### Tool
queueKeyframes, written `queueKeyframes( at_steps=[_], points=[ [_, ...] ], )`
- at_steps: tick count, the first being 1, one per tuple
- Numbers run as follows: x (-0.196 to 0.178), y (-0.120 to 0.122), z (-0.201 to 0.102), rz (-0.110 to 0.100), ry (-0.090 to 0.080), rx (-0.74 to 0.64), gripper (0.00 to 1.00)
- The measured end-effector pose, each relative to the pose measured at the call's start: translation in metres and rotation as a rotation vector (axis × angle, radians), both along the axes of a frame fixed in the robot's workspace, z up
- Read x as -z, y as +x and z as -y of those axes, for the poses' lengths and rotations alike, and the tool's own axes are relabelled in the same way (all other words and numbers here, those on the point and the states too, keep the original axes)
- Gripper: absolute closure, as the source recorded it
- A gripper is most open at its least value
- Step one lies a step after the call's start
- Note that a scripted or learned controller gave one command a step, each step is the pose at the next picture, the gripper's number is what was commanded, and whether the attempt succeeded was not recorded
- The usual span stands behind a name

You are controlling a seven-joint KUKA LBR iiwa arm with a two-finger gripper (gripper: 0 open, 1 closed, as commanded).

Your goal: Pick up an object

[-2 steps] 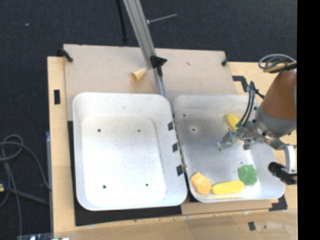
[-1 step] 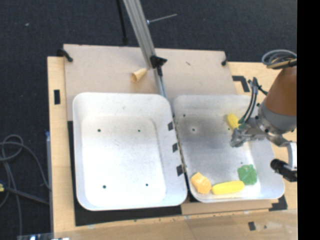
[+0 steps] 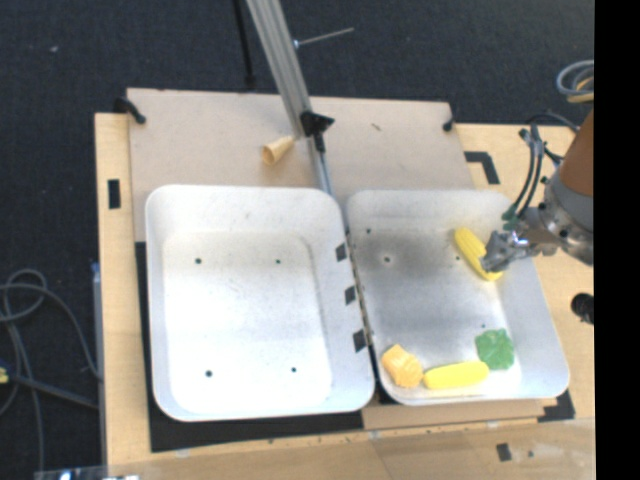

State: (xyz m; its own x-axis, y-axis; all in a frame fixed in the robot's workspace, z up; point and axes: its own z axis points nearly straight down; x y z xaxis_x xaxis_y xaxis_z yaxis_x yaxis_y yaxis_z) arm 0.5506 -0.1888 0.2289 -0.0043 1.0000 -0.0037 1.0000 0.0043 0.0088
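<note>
- Gripper (image 3: 497,251) is down in the right bin (image 3: 420,218), at its upper right area, arm coming in from the right edge.
- Yellow corn-shaped piece (image 3: 468,247) lies tilted, touching the gripper tip on its left side; its lower end sits right at the gripper.
- Can't tell whether the gripper is apart, together or clamped on the piece: tip is small and blurred, so no confirmed hold.
- Other items in the right bin, all along the near edge and well apart from the gripper: green lump (image 3: 494,349), long yellow piece (image 3: 456,375) just beside it, orange-yellow chunk (image 3: 403,366) at the near left corner.
- Left bin (image 3: 250,203) is white with dark speckle, side by side with the right one, rims nearly touching.
- Both bins sit on a tan board on the worktop (image 3: 200,138); a small tan cone-like piece (image 3: 278,149) lies on the board behind the left bin.
- Slanted aluminium strut (image 3: 280,53) rises from between the bins.
- Dark carpet floor (image 3: 60,48) around, cables (image 3: 30,308) at left.
</note>
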Motion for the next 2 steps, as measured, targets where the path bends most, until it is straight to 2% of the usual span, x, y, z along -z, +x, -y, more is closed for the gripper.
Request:
queueKeyframes(
  at_steps=[1,2],
  points=[
    [-0.014,0.001,0.001,-0.005,0.002,0.002,1.0],
    [-0.014,-0.009,-0.045,-0.006,0.003,-0.001,1.0]
  ],
)
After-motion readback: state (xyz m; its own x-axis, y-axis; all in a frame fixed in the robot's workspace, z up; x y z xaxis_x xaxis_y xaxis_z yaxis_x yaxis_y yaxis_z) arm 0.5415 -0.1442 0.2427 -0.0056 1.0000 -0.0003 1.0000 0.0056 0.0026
